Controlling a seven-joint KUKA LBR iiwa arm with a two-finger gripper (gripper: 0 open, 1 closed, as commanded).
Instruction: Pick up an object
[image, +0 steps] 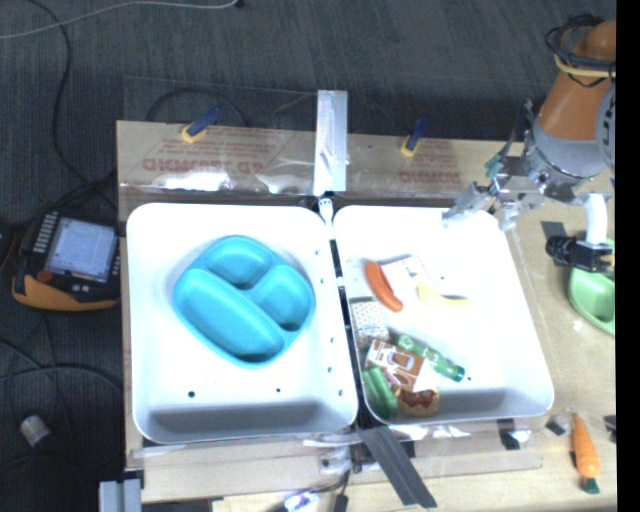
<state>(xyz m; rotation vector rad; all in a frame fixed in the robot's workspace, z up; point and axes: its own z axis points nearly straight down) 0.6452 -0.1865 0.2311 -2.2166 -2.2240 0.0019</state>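
Hand (478, 203) sits at the upper right corner of the right bin (520, 300), just over its rim, w/ the grey arm and orange band rising behind it to the top right. Can't tell if it's open or closed; nothing visible in it.

Objs are all in the right bin, well apart from the hand: an orange hot-dog-like piece (384, 284) near the bin's middle, tilted; a white card (405, 269) under/beside it; a yellow piece (437, 293) just right of that. Lower left of the bin holds a heap: a mesh-pattern item (369, 316), a brown-and-white packet (392, 364), a green bottle (437, 361), a green item (378, 389), a brownish lump (418, 402).

Left bin (160, 390) holds a blue divided tray (245, 297).

Off the bins: a green thing (592, 288) at the right edge, a toy carrot (585, 453) at lower right on the surface, a handheld device w/ screen (66, 258) on the floor at left.
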